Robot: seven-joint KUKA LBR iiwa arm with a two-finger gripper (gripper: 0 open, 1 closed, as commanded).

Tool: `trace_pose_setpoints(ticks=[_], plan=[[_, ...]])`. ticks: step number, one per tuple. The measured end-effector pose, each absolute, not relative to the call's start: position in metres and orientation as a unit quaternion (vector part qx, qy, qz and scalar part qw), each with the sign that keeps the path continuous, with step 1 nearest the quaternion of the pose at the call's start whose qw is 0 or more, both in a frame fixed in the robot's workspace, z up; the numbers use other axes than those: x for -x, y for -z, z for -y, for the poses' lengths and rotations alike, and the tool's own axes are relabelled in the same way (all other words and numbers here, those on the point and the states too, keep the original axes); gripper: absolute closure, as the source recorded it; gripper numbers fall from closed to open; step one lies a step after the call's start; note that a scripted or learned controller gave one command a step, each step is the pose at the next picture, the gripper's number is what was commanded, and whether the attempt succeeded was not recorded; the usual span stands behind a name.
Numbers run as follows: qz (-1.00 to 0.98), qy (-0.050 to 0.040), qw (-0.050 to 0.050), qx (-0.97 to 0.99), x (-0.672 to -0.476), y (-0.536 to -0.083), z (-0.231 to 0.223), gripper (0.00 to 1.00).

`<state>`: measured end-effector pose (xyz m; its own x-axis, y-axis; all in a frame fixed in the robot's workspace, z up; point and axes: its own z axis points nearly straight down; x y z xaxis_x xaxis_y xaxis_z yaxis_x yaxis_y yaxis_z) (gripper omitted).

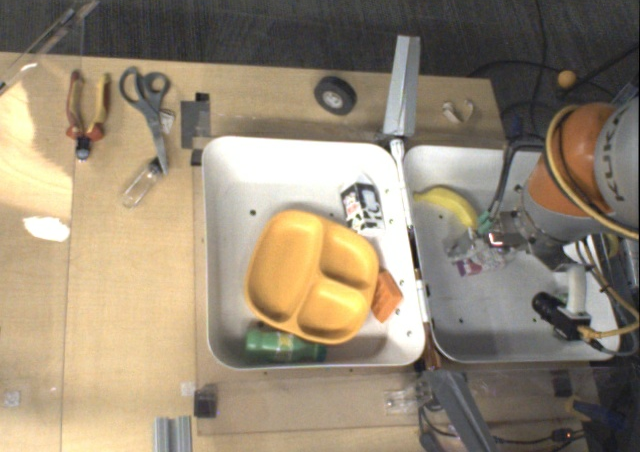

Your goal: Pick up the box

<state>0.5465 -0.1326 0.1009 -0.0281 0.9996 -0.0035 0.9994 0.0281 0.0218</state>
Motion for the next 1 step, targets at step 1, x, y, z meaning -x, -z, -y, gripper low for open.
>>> trace_pose_setpoints(ticks=[1], plan=[[-0.681,-0.0023,0.002,-0.732,-0.5883,-0.2016,0.0725,1.00]])
